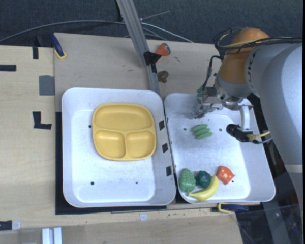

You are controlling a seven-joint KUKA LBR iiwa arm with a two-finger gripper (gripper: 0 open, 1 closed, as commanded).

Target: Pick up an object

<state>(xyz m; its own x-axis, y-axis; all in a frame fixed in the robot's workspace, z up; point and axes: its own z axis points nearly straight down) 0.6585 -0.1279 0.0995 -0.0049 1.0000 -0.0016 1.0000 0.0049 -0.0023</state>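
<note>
End effector [202, 110] hangs over the right bin [254, 187]; we cannot tell its state. Nothing lifted yet. Nearest candidate, a green toy [201, 131], lies just below it; grasp remains.

You've got the end effector [202, 108] over the far part of the right bin [254, 187], the arm [274, 80] reaching in from the right. A ribbed green piece [201, 131] lies just in front of it, apart from it. Near corner of that bin: green textured item [187, 179], dark green item [203, 178], banana [207, 191] and an orange-red piece [224, 174], clustered close together. Left bin [76, 187] carries a yellow divided plate [124, 130], lying flat. Both bins sit side by side on the bench [20, 151].
</note>
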